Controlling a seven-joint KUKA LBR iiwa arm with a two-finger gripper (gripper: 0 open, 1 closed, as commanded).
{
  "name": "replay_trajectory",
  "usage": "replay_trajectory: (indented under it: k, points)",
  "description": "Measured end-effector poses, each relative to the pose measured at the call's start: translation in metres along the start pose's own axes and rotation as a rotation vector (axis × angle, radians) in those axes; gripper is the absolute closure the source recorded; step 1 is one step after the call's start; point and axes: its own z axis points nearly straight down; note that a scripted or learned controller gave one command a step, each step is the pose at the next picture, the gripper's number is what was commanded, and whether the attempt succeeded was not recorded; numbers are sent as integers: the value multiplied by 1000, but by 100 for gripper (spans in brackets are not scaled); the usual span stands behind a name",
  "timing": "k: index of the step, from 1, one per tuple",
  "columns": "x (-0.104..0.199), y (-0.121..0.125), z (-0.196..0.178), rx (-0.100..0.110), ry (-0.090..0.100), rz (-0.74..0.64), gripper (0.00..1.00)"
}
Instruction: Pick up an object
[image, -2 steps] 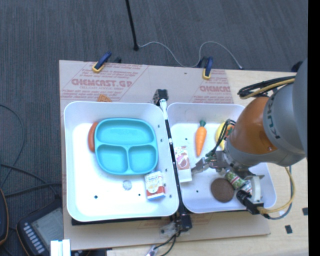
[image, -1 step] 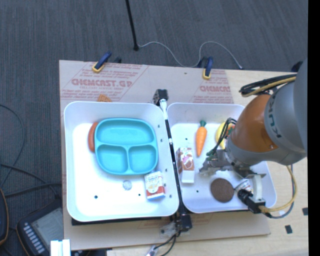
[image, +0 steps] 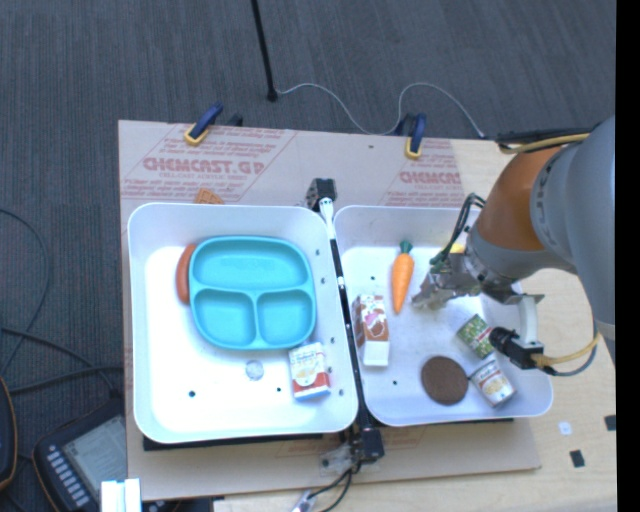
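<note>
The end effector (image: 437, 292) hangs low in the right bin (image: 540, 405), just right of the carrot (image: 401, 279); whether it grasps anything cannot be told. Nearer lie a carton (image: 373, 328), a brown disc (image: 444, 380), a green box (image: 475, 335) and a can (image: 493, 382). The left bin (image: 140, 330) holds a blue tray (image: 251, 292) and a small carton (image: 310, 371).

robot lab: clamped board (image: 330, 160) w/ two white bins (image: 140, 300), cables, grey carpet floor.
</note>
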Motion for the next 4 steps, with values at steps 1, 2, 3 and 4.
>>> replay_trajectory:
  k: [1, 2, 3, 4]
  points:
    - [0, 0, 1, 0, -1, 0, 0]
    - [0, 1, -10, -3, -3, 0, 100]
    - [-46, 89, -70, 5, -2, 0, 100]
    - [-46, 89, -69, 7, -1, 0, 0]
